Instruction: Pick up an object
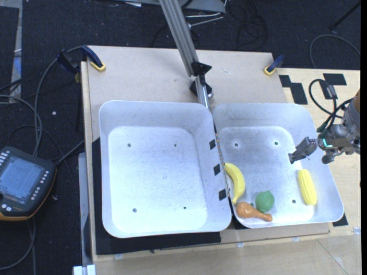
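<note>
Corn cob [307, 187], yellow and lying lengthwise near the right wall of the right bin [261, 125], looks the likeliest pick, since the gripper [302, 150] hangs just above and beside it, not touching. Whether the tool is released or clenched I cannot tell. A banana [234, 180], a green ball [264, 200] and an orange drumstick-shaped toy [251, 211] cluster along the near edge, probably harder to reach cleanly. The left bin [114, 153] sits alongside.

Grey wrist [342, 132], black jaws

Matt speckled white bins [155, 171], wooden bench [149, 76]
</note>
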